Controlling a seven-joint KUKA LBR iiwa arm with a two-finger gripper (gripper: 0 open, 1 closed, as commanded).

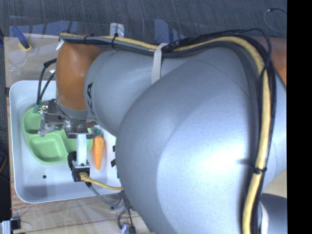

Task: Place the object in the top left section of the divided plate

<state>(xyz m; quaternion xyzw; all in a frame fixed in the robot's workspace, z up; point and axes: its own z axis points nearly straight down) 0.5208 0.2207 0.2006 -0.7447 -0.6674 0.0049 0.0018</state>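
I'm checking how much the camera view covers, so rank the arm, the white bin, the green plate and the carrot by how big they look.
1. Arm, though nearness to the camera inflates it.
2. Bin.
3. Plate, partly hidden by the arm.
4. Carrot.

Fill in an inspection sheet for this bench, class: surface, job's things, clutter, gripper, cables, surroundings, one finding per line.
Surface: white bin on a wooden bench, its right part hidden behind the arm.
Job's things: green divided plate lies in the bin; an orange carrot lies just right of it.
Clutter: nothing seen.
Gripper: the gripper hangs over the plate's upper part; its state is unclear.
Cables: a yellow cable and black ones run along the arm; another yellow cable crosses the bin's lower edge.
Surroundings: dark floor beyond the bench; blue tape at its far left corner.
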